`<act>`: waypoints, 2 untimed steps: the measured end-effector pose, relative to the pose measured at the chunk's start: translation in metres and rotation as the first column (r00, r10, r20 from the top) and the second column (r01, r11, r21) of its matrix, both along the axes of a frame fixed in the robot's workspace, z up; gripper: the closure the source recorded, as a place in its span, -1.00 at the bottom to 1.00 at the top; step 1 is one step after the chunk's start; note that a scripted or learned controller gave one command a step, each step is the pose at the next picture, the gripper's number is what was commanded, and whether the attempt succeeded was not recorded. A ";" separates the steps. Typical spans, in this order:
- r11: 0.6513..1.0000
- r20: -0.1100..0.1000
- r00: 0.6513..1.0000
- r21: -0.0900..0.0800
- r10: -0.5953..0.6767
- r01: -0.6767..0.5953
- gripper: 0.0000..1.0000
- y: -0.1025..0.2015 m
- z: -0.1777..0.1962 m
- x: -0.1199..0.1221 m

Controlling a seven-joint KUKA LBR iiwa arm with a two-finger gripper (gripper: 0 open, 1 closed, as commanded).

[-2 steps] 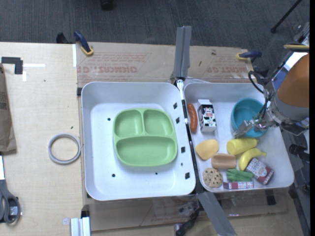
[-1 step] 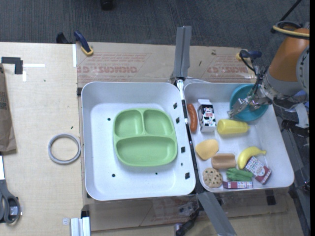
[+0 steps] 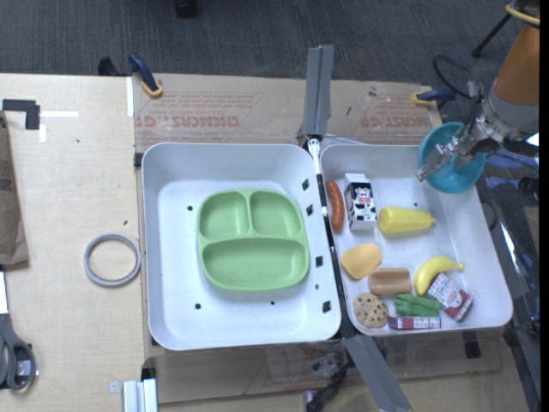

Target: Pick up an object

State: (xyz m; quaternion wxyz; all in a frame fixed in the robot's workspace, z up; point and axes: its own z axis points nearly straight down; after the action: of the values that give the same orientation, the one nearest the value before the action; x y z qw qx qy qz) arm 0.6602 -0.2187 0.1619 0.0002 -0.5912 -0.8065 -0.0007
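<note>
My gripper (image 3: 452, 147) is over the far right corner of the right bin (image 3: 491, 256), shut on the rim of a teal bowl (image 3: 448, 172) that hangs tilted at the bin's edge. Below it in the right bin lie a small milk carton (image 3: 361, 202), a red sausage (image 3: 335, 206), a yellow corn-like piece (image 3: 405, 221), an orange chip (image 3: 361, 259), a bread roll (image 3: 390, 280), a banana (image 3: 436, 272), a cookie (image 3: 370, 310), green beans (image 3: 416, 303) and a red carton (image 3: 452, 298).
The left bin (image 3: 163, 230) holds a green divided plate (image 3: 253, 239). On the bench to the left lie a grey tape ring (image 3: 112, 258), scissors (image 3: 14, 364) and a brown bag (image 3: 10, 204). A grey post (image 3: 318, 88) stands behind the bins' join.
</note>
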 end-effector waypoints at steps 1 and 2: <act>1.000 -0.001 1.000 -0.002 -0.007 0.007 -1.00 0.076 -0.052 -0.001; 0.970 0.002 0.970 -0.004 -0.244 0.244 -1.00 0.111 -0.034 -0.027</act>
State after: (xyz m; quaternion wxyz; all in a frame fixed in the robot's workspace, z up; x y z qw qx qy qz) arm 0.6333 -0.1075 0.1280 -0.0018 -0.6860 -0.7276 0.0006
